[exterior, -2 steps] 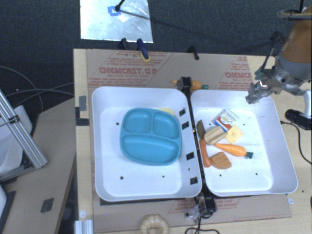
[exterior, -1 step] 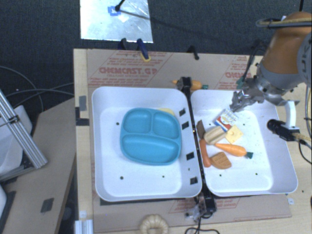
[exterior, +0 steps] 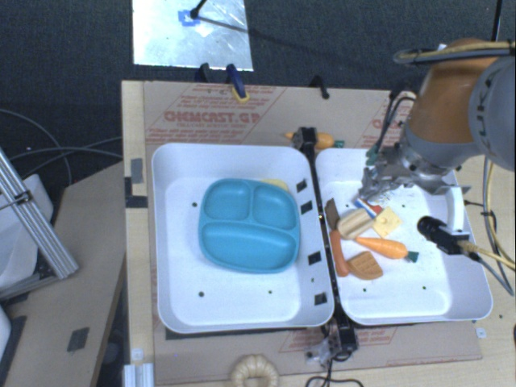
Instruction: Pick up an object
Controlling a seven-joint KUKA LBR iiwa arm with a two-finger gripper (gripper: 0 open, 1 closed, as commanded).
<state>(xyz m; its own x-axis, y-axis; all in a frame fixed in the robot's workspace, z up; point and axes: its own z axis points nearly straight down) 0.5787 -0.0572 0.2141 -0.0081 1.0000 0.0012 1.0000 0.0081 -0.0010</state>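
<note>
The likeliest target is the cluster of toy food in the left half of the right bin point(exterior: 423, 290). A pale stubby cylinder point(exterior: 352, 223) lies touching a yellow cheese-like square point(exterior: 388, 222), with a toy carrot point(exterior: 382, 247) just below them. A brown bread-like wedge point(exterior: 364, 266) lies beside the carrot, and an orange stick point(exterior: 337, 254) lies along the bin's inner wall. A small red-and-blue piece point(exterior: 368, 208), too small to identify, sits just above the cylinder.

The gripper point(exterior: 374, 187) hangs over the upper edge of this cluster, nearest the red-and-blue piece. Whether it is parted or closed cannot be told from this slanted view, and nothing shows as held in it.

The crowding is the main risk. A descent here could land astride two pieces at once and wedge or push them aside instead of closing on one. The round cylinder and tapered carrot look likely to roll or squirt out of a pinch. A target hard against the inner wall could leave no room on one side.

The left bin point(exterior: 187, 298) holds a blue divided plate point(exterior: 248, 223), well apart from the gripper.
</note>
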